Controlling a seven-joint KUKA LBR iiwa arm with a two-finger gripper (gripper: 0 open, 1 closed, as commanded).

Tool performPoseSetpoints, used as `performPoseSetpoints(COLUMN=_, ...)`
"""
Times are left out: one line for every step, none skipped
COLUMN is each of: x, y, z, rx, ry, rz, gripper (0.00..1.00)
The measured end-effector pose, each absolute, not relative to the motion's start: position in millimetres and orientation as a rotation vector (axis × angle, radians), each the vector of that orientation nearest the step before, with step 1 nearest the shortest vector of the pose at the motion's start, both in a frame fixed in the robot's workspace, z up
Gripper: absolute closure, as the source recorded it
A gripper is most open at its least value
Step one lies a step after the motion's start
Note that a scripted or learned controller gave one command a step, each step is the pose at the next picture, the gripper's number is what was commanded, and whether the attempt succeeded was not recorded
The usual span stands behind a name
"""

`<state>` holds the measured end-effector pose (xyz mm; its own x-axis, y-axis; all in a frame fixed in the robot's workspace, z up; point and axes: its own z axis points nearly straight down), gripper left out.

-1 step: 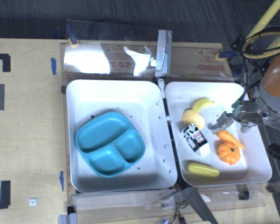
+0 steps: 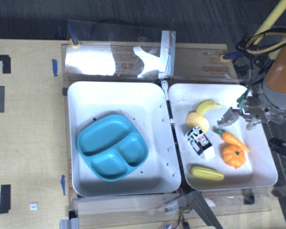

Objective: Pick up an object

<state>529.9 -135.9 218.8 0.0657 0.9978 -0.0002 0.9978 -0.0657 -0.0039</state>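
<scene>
Nothing lifted yet, by the look of it: all the candidate objects lie on the floor of the right bin (image 2: 262, 175). Toy carrot (image 2: 234, 140) lies slantwise, its green top near the hand, its tip touching or just over the orange toy pumpkin (image 2: 234, 157). Banana (image 2: 207, 107) rests at the back, just beside a pale yellow round fruit, possibly a lemon (image 2: 198, 121). A black-and-white printed packet (image 2: 199, 140) sits just under that fruit; a yellow corn cob (image 2: 207, 173) lies near the front wall. Hand (image 2: 227, 119) hovers low in the right bin, between banana and carrot top, fingers parted and released, nothing between them. Judgement: the task stands at the approach stage; the grasp, closure and lift are all left to do. The carrot's green end seems the nearest target, though I cannot tell for certain. Arm enters from the right, the orange band (image 2: 280, 75) above the wrist, wrist angled down toward the bin. Left bin (image 2: 86, 92) holds a blue divided plate (image 2: 112, 147). Both bins sit on the wooden surface (image 2: 24, 128).
</scene>
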Motion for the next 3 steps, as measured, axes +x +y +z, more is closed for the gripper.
performPoseSetpoints(x=521.3, y=-118, z=141, rx=-2.241, ry=-2.194, rz=0.005, gripper=0.0)
performPoseSetpoints(x=560.4, y=-182, z=87, rx=-2.178, ry=-2.276, rz=-0.003, gripper=0.0)
performPoseSetpoints(x=480.5, y=-185, z=157, rx=-2.131, ry=-2.309, rz=-0.001, gripper=0.0)
